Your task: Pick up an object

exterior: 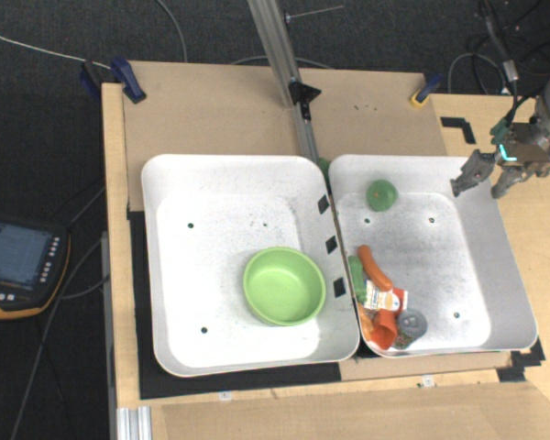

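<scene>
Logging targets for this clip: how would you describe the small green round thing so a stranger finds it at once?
Take the right-hand white bin. Look near its far edge, left of centre: the small green ball lies alone on bare floor. The bin's other items sit heaped in the near left corner, and the green bowl is larger and in the other bin.
</scene>
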`<state>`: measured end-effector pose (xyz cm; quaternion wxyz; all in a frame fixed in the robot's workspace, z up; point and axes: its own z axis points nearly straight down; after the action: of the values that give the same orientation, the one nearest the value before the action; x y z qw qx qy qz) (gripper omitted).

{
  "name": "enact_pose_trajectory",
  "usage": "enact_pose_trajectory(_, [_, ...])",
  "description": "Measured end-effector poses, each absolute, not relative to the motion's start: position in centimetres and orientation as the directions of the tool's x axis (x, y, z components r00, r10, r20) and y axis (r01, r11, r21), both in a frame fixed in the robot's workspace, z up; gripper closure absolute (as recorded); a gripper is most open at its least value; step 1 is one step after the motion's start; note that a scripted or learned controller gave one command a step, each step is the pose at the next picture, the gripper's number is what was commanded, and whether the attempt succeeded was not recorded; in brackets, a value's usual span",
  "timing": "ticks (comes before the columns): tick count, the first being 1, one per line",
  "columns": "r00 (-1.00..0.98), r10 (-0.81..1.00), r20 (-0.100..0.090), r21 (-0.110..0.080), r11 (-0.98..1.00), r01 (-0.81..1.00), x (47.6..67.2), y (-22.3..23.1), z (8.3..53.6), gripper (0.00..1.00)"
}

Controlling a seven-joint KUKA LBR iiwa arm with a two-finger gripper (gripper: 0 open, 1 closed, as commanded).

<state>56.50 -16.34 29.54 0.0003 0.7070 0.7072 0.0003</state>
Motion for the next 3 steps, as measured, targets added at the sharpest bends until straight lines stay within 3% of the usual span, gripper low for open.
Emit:
enact_pose_trajectory(1, [0.000,1.000,0.000,0.001,0.000,1.000,56.5,-16.3,29.5,0.00])
enact_pose_trajectory(3, [-0.001,1.000,0.001,-0.003,0.001,1.000,57.6,-16.9,20.3,0.00])
